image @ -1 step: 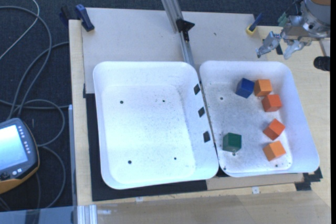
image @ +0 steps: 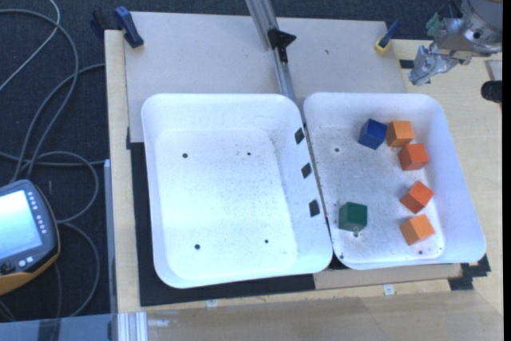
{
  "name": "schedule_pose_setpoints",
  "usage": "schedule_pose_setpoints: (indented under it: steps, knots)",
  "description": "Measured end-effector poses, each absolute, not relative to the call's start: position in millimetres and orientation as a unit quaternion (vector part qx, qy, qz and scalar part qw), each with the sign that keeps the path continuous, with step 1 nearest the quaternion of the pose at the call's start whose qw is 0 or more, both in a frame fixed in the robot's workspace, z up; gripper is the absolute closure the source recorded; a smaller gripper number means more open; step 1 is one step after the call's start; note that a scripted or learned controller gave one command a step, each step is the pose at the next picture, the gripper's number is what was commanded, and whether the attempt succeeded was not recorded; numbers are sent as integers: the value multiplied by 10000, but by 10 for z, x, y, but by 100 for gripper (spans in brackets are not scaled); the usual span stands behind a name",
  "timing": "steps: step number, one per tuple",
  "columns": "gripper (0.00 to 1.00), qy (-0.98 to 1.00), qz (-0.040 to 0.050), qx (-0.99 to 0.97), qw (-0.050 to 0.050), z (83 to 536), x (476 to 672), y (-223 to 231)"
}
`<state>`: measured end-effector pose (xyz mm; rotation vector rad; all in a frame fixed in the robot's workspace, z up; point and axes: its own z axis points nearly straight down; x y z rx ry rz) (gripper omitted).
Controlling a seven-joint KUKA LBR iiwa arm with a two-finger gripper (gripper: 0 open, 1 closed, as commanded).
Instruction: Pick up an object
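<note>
The gripper [image: 423, 69] hangs at the upper right, above the bench top just beyond the far rim of the right bin [image: 455, 148], and whether it is released or clenched cannot be told from this angle; nothing shows between its tips. The nearest objects lie below and slightly left of it, inside that bin: a blue cube [image: 372, 133] sits touching or just beside an orange cube [image: 400, 132], and a darker red-orange cube [image: 413, 156] rests just beneath that one, close to its lower corner. All three are apart from the gripper, with the bin's far wall between them. Farther down along the bin's right side lies another red-orange cube [image: 416, 196], turned so its corner points up the view, and near it, closer to the front rim, a lighter orange cube [image: 417, 229]. A dark green cube [image: 353, 216] sits alone by the bin's left wall, well apart from the others and farthest from the gripper. The left bin [image: 160, 124] lies beside the right one, their rims touching along the middle, where small black tabs [image: 306, 169] mark the seam.
</note>
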<state>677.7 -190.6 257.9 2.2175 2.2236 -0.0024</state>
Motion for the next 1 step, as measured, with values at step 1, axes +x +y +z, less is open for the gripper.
schedule_pose_setpoints:
  steps: [1]
  knots:
    - [0,7081,-15,7061,2,2572,6776,-1906]
